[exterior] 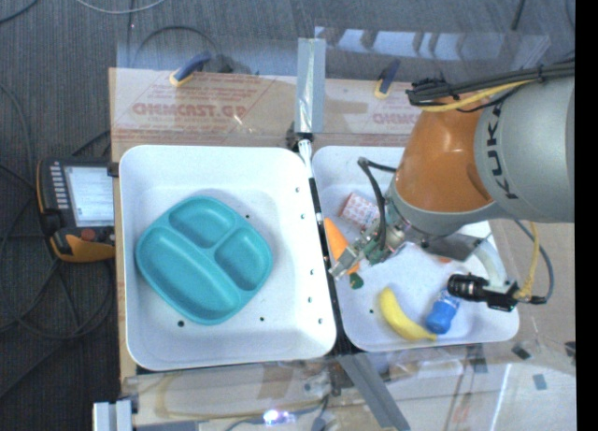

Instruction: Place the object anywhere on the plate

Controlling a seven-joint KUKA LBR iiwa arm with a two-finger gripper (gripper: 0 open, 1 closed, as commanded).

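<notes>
hovering low over the right bin, the gripper sits by the carrot; whether it pinches anything i cannot tell. the teal plate awaits, nothing placed.

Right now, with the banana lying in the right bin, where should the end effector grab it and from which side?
Probably across the banana's thick middle, coming straight down. It lies flat on the bin floor, curving from upper left to lower right, with the blue object close by its lower-right end.
</notes>
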